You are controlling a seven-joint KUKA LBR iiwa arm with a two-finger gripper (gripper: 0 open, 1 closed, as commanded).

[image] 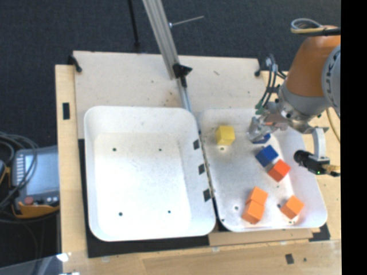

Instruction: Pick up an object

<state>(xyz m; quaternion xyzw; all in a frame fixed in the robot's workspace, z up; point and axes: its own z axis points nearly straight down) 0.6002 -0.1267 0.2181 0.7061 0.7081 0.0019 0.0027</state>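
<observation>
Gripper point(259, 132) sits low over the right bin point(229, 171); can't tell its grip state. Blue cube point(266, 155) just below it, yellow cube point(225, 135) to its left.

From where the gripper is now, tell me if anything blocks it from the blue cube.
Nothing visible does. The gripper sits just above and left of the blue cube in the right bin, with bare floor between them. The red cube touches it on the far side.
</observation>
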